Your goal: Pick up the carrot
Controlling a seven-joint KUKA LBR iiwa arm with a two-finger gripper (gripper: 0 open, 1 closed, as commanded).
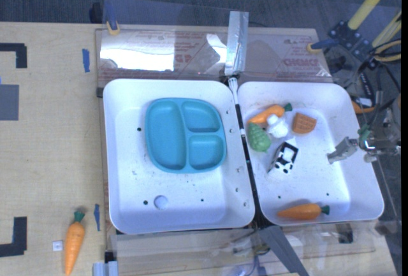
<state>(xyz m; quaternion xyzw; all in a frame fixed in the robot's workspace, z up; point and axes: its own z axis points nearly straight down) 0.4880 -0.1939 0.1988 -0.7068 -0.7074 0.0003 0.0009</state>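
Along right bin (357, 201) front wall: carrot (301, 211); gripper (344, 150) nr right rim

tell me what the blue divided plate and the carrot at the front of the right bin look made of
Blue divided plate: likely moulded plastic, with a smooth, even colour and soft sheen. Orange carrot with green top: probably toy plastic or rubber, uniform matte orange; too small to be sure.

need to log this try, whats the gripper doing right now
gripper: at the right edge of the right bin, nothing seen between its fingers; open or shut cannot be told.
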